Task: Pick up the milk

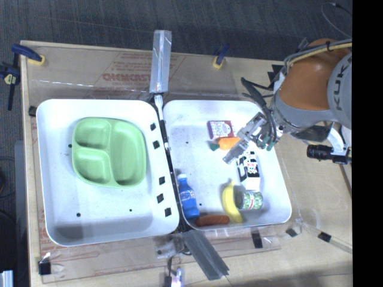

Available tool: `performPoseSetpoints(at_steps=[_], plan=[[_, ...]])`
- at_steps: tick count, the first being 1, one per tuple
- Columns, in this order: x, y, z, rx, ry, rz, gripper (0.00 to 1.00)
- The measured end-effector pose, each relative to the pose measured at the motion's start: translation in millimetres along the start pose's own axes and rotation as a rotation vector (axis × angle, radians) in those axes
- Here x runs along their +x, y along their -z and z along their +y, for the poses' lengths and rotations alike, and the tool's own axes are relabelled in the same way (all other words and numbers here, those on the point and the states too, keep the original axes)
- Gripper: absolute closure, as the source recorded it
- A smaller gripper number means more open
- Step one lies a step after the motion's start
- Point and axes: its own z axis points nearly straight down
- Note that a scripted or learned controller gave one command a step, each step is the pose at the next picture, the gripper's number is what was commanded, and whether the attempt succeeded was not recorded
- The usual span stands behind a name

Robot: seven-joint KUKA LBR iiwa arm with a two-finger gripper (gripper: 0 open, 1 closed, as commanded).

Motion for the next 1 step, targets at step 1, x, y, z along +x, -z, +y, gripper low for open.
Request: performPoseSetpoints(at_steps=[1], plan=[[6.6, -4.4, -5.1, 0.001, 0.062, 0.004, 0.00]])
